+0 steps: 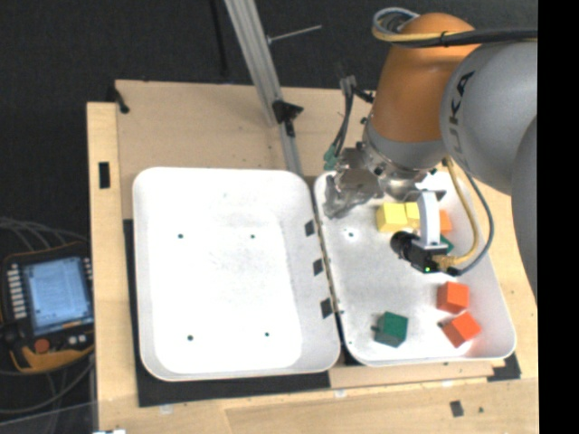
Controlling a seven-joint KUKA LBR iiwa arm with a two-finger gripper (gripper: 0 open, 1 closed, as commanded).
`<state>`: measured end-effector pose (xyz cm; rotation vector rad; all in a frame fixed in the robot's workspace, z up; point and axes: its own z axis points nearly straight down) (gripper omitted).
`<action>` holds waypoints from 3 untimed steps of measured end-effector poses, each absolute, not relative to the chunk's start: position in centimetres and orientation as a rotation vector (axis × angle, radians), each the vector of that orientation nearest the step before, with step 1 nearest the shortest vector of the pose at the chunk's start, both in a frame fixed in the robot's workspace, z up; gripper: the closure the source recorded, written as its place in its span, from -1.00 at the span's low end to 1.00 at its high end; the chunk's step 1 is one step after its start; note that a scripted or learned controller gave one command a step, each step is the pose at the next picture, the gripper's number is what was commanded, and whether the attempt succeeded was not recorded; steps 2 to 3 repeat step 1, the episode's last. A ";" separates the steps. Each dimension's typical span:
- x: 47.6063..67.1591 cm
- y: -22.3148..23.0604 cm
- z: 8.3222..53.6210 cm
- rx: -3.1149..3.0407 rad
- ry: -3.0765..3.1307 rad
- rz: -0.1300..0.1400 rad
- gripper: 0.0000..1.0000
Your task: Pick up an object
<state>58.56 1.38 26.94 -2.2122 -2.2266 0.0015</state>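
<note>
Two white bins are seen side by side on the bench (104, 242). The right bin (362, 278) is taken as the landmark. The left bin (226, 269) touches its left wall, with small black clips at the seam.

Above the right bin's far end, the arm (452, 89) is seen reaching in from the right, its orange band just over the wrist. The gripper (344, 193) hangs over the bin's far left corner, close to the seam; the state of its fingers cannot be told, and nothing is seen between them.

Inside the right bin, a yellow block (398, 217) lies near the far end, just beside the wrist and partly covered by it. Two orange blocks (454, 297) (461, 329) lie near the right wall, close together, toward the near end. A green block (391, 329) lies near the near wall, well apart from the gripper.

Well left of both bins, a pendant (50, 297) with a lit screen is seen off the bench. A metal pole (262, 70) slants up from behind the seam.
</note>
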 end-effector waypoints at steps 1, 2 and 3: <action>58.3 6.7 25.1 -2.212 -2.227 0.004 1.00; 58.3 6.7 25.1 -2.212 -2.227 0.004 1.00; 58.3 6.7 25.1 -2.212 -2.227 0.004 1.00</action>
